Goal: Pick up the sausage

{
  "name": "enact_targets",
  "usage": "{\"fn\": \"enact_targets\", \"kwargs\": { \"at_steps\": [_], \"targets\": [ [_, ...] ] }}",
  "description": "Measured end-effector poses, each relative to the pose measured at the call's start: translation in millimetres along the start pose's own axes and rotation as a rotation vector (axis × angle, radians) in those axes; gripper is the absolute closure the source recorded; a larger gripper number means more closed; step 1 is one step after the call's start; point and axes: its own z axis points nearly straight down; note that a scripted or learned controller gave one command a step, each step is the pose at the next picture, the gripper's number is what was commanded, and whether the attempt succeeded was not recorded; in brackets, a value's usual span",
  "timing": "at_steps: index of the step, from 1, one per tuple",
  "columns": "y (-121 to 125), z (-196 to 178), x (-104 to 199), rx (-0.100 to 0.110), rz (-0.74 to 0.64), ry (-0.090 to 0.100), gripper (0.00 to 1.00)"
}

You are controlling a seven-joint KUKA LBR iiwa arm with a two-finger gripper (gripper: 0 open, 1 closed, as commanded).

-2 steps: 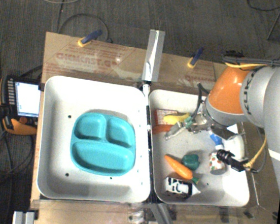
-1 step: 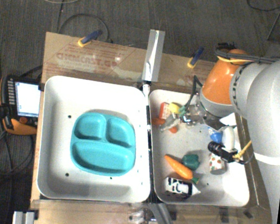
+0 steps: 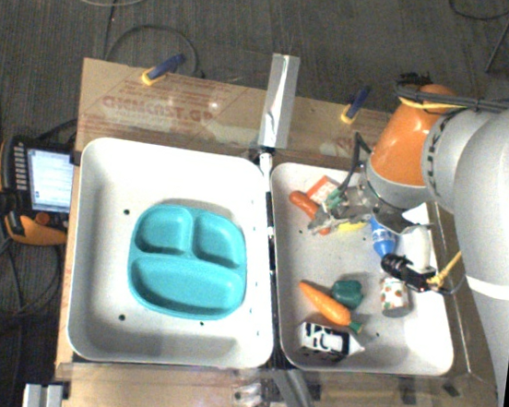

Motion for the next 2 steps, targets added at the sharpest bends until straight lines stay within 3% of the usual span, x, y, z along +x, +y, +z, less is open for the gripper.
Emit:
{"fn": "enact_targets", "kwargs": {
  "at_steps": [1,2],
  "targets": [
    [37.5,-118.7,51.8,0.008,-0.098,0.006,1.00],
    [37.1,-118.0,51.5,0.010,-0.098,0.006,0.00]
  ]
}}
